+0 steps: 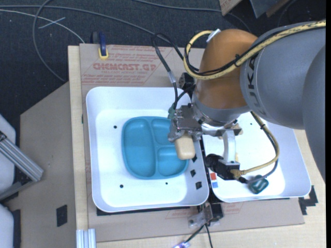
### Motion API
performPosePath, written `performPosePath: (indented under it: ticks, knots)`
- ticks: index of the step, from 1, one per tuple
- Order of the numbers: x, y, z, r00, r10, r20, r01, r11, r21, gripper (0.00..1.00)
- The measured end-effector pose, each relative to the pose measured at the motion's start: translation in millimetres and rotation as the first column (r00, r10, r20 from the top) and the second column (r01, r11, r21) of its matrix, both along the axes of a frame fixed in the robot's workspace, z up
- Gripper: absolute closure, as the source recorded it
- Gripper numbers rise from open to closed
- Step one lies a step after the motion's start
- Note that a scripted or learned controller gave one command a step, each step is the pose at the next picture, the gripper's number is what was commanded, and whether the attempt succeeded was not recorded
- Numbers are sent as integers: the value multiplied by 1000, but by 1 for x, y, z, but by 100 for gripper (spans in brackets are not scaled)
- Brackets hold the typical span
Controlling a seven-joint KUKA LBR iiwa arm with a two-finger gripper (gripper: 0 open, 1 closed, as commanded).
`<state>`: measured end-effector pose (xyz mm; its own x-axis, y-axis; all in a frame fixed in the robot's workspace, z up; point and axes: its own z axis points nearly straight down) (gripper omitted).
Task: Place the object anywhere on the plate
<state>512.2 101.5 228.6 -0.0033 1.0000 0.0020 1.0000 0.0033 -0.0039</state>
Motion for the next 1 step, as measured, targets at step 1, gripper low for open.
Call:
performPosePath:
  ticks: [1]
  knots:
    - [0,-1,0,1000,-3,0,3,1000,-1,0]
